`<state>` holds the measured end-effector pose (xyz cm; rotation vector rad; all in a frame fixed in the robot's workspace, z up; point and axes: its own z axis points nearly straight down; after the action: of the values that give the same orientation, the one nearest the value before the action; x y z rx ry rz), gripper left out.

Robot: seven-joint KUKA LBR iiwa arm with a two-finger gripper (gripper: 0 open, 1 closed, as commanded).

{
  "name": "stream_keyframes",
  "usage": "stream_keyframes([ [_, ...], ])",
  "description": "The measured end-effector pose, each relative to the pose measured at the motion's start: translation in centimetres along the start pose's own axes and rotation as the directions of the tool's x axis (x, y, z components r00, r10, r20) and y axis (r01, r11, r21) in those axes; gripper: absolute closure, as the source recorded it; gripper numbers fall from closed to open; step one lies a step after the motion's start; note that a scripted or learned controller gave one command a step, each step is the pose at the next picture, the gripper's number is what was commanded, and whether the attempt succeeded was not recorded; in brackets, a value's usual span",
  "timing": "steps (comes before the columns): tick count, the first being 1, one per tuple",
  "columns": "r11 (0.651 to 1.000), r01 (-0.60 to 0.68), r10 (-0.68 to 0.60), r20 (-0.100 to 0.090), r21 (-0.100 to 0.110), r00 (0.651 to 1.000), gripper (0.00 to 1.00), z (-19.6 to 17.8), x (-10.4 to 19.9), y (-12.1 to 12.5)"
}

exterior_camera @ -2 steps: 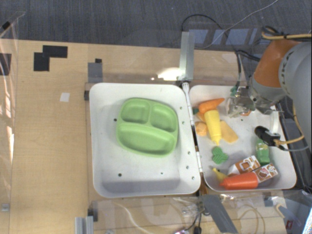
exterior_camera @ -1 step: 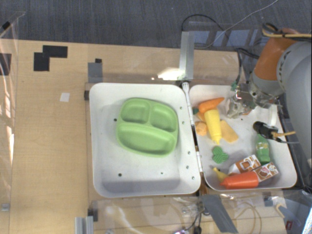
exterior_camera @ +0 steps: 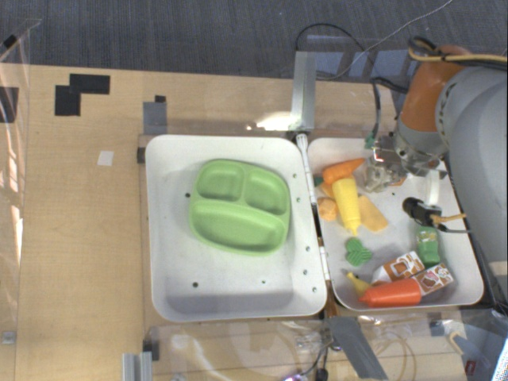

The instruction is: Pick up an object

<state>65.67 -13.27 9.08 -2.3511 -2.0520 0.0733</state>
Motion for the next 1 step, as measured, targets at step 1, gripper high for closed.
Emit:
stream_keyframes([
  [1,1.000,0.008,-0.008,-0.009,-0.028,1.000,0.00,0.25,1.02,0.51],
])
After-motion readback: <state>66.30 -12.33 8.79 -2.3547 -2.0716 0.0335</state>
